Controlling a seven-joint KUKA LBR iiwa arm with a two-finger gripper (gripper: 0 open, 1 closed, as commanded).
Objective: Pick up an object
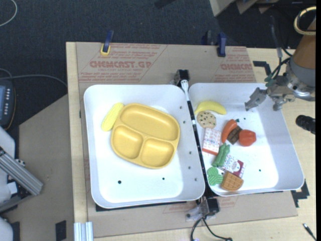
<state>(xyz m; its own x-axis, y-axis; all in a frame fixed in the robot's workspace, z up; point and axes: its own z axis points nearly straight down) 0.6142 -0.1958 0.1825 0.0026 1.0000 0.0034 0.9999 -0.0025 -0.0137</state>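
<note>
Grey arm (301,82), orange band, grey metal jaws.

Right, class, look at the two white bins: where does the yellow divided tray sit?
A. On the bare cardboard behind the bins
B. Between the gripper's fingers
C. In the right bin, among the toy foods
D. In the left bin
D: the yellow divided tray lies in the left bin, beside a corn cob.

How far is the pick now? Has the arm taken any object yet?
Nothing is picked yet. The claw hangs over the right bin's upper right part with nothing between its fingers. The banana, cookie and tomato lie in the bin. The whole grasp and lift remain.
</note>
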